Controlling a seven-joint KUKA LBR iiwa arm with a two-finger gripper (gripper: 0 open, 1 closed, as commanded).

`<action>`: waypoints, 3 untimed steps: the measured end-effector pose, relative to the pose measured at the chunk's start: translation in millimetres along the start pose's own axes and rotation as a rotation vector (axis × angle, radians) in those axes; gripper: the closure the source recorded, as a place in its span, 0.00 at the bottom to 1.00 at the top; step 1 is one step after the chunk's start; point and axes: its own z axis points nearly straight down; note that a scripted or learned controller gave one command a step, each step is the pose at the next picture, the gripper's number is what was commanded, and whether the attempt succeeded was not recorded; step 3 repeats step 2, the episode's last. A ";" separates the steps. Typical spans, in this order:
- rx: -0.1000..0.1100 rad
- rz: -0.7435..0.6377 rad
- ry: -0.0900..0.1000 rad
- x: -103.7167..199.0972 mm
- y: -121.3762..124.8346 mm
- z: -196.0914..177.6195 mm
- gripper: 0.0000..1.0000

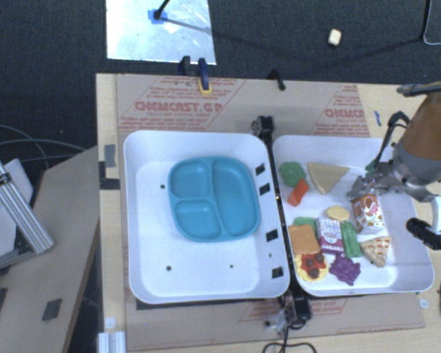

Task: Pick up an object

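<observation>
My claw [365,187] hovers low in the right bin [411,274], at the top of a red-and-white carton [368,213]; whether it is spread, I cannot tell. Nothing is lifted yet.

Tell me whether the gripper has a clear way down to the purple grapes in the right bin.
Probably yes: the purple grapes lie uncovered near the bin's front, with the gripper above the same bin.

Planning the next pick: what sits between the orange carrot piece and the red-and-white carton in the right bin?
In the camera view, the tan wedge lies between the carrot and the carton.
</observation>
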 end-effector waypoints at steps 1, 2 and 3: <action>0.000 -0.007 -0.001 71.1 0.4 10.0 1.00; -0.007 -0.015 0.007 187.3 26.7 -95.7 1.00; -0.007 -0.015 0.007 187.3 26.7 -95.7 1.00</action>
